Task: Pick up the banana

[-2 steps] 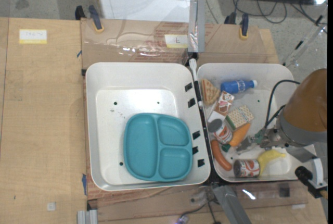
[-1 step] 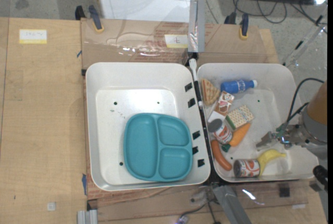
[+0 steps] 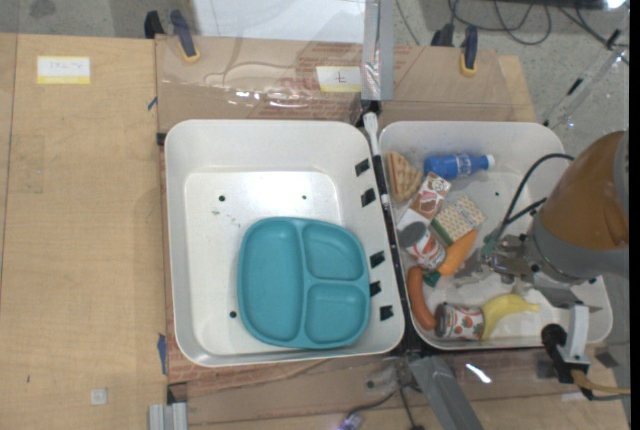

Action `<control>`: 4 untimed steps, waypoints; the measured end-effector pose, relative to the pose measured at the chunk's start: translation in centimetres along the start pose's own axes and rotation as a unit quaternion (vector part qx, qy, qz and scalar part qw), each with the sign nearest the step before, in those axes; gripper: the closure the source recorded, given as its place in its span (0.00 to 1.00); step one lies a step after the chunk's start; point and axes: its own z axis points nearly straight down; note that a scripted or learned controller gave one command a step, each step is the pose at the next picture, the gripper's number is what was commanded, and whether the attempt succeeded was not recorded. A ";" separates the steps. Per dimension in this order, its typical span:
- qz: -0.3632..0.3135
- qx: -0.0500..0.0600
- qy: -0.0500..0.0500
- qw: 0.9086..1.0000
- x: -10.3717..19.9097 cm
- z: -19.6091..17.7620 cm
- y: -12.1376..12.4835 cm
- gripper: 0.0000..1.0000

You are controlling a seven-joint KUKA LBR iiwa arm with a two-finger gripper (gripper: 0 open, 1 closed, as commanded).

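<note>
1. The KUKA arm [image 3: 592, 218], grey with an orange band, is seen reaching in from the right over the right bin [image 3: 560, 140], its bulk poised above the bin's near right part; the approach step is judged to be in hand, with the banana not yet lifted.
2. The left bin [image 3: 190, 218] is occupied by a teal divided tray [image 3: 303, 282], well apart from the work.
3. The banana [image 3: 508, 309] is found near the front wall of the right bin, lying flat, just right of a small printed can [image 3: 460, 321].
4. The gripper [image 3: 512, 263] is glimpsed just beyond the banana, under the wrist; whether it is spread or pressed together cannot be told, and nothing is seen held.
5. A short descent toward the near side is judged to be called for next, with a closing across the banana's narrow body.
6. Clutter is noted to the left: an orange carrot [image 3: 455, 254], a red sausage-like piece [image 3: 420, 296], a blue bottle [image 3: 455, 164] and small cartons [image 3: 432, 196]. The can, touching or nearly touching the banana, is judged the likeliest obstruction.
</note>
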 end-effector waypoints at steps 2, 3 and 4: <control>-0.086 0.000 0.000 0.996 0.4 0.0 -0.1 0.00; -0.165 0.000 -0.001 0.986 -2.3 -1.0 0.4 0.00; -0.210 0.001 -0.001 0.978 -1.3 0.0 0.1 0.00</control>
